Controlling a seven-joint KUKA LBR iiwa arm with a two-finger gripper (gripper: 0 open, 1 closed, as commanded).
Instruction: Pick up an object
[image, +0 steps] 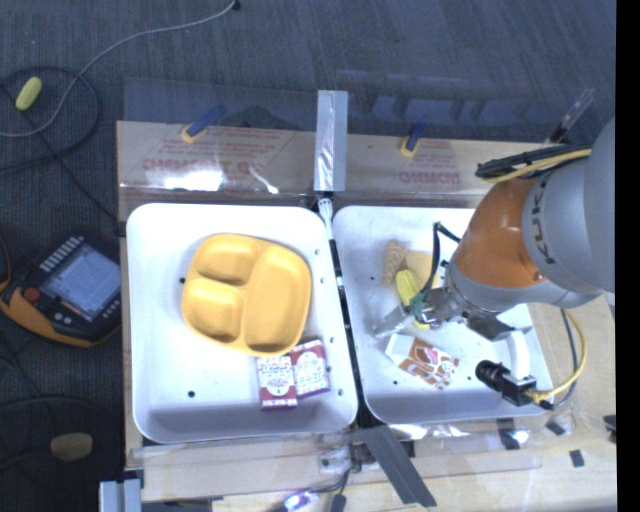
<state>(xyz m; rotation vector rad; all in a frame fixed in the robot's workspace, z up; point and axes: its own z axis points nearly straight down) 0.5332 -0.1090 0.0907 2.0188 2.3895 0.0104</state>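
The grey arm with its orange band (505, 240) reaches over the right bin (365, 300) from the right. Its gripper (415, 308) is low in the middle of that bin, right beside a yellow corn cob (407, 287) and just above a white and red packet (423, 360). A tan ice cream cone (394, 258) lies further back in the same bin. The wrist hides the fingertips, and nothing shows between them. In the left bin (160, 390) lie a yellow sectioned plate (247, 290) and two small red and white boxes (293, 374).
A black cable plug (500, 380) hangs off the arm at the right bin's front right. A metal divider strip (332, 140) runs between the bins at the back. A handheld pendant (70, 290) lies on the floor to the left.
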